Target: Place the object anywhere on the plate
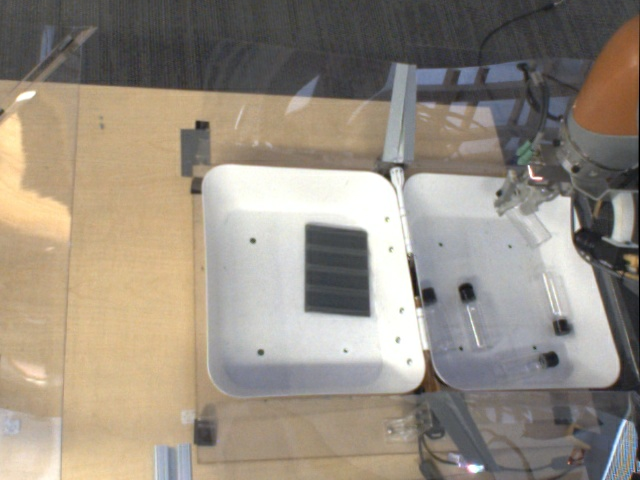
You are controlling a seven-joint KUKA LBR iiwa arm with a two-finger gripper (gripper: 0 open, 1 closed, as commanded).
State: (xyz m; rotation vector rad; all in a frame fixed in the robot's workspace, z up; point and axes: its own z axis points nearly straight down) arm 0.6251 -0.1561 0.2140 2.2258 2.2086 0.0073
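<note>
Two shallow white bins sit side by side on a light wooden table (110,268). The left bin (240,268) carries a dark ribbed rectangular plate (337,269), lying flat near its middle, long side running away from the camera, well clear of every wall.

The right bin (450,218) holds several clear tubes with black caps. One tube (468,318) lies left of centre, its cap toward the far end; a small black cap (428,295) rests close to the bin's left wall, just beside it. Another tube (554,303) lies near the right wall with its cap at the near end, and a third tube (525,363) lies along the near wall, cap pointing right. All of these rest on the bin floor, apart from one another and well apart from the plate.

The arm (608,98) comes in from the right, its orange band above the grey wrist. The gripper (518,196) hangs over the far right corner of the right bin. A pale, clear shape lies just below it, but the view is too blurred there to tell whether that is a tube or whether it is between the fingers; how far the gripper is open cannot be told either.

A metal bracket (400,113) stands at the far edge between the two bins.
</note>
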